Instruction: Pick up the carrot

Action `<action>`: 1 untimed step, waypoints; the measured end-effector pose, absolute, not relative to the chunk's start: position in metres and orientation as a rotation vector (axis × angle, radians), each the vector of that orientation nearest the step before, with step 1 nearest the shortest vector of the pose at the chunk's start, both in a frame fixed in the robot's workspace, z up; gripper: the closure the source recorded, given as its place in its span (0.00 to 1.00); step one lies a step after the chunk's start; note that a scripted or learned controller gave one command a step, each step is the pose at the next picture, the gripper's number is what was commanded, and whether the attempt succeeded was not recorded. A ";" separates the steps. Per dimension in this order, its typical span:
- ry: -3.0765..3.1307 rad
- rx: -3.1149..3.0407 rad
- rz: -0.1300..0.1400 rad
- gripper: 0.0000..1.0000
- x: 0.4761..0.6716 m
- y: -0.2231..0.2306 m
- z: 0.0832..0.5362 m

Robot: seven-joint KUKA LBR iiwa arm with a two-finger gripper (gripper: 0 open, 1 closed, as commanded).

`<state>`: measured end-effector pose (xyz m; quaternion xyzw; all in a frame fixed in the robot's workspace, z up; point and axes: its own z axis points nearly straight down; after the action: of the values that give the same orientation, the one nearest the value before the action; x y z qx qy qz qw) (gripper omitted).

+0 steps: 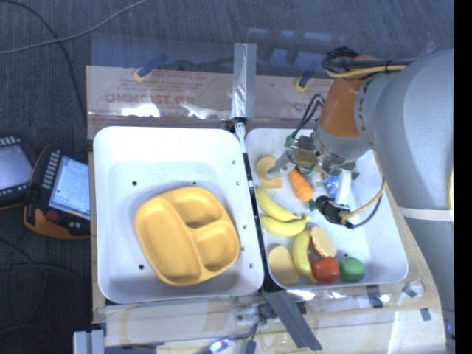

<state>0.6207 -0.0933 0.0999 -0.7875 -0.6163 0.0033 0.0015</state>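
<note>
The carrot [301,185], short and orange, lies in the upper middle of the right bin [383,231], pointing down and to the right. My gripper [304,167] sits right over its upper end, reaching in from the right under the orange wrist band. The gripper body hides the carrot's top. I cannot make out whether the carrot is held or only lies beneath the gripper.
In the right bin lie two bananas [280,214], a red tomato [325,269], a green lime [352,269], a pale yellow fruit [281,262] and a yellow piece [265,170]. A yellow divided plate [188,236] rests in the left bin [118,161]. A tablet [66,186] lies left of the bench.
</note>
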 end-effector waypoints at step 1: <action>-1.928 -2.491 -0.018 0.00 0.612 -0.126 0.091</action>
<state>0.6116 -0.1264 0.0911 -0.7908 -0.6120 -0.0056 -0.0041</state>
